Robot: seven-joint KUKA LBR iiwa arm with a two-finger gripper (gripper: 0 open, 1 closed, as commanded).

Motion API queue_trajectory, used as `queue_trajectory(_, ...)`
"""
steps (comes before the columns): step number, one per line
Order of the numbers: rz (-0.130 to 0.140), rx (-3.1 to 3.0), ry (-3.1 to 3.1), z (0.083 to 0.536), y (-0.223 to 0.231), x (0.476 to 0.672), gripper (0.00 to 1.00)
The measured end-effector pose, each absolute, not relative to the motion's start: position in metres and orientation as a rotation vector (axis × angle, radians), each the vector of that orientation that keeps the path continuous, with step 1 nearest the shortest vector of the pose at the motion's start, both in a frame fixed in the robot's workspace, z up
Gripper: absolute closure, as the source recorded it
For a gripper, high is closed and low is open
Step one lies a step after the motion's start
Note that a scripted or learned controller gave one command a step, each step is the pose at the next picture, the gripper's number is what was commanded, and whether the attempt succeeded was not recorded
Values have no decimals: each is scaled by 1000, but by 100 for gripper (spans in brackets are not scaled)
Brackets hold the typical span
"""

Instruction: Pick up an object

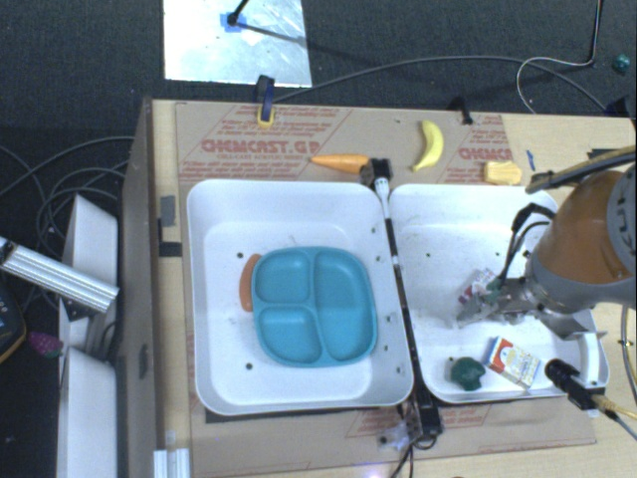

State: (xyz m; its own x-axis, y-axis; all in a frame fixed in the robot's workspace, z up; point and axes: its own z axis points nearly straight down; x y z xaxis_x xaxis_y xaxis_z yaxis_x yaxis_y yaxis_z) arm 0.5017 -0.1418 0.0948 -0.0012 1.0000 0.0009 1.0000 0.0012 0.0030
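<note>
The arm [587, 242] reaches in from the right, bent low over the right bin [438, 217]; its hand [483, 297] sits down at the bin floor; how wide it stands I cannot tell. A small carton [513, 359] and a dark green object [465, 371] lie just beside each other, near the hand toward the bin's front edge

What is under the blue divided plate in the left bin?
The blue divided plate lies on the floor of the left bin. An orange, sausage-like piece pokes out at its left edge, apparently partly underneath. Anything else beneath the plate is covered.
</note>
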Motion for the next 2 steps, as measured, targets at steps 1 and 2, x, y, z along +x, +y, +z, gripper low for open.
queue_trajectory(1, 2, 2216, 2224, 84, -127, 560, 0)
queue_trajectory(2, 4, 2213, 2225, 95, -128, 561, 100)
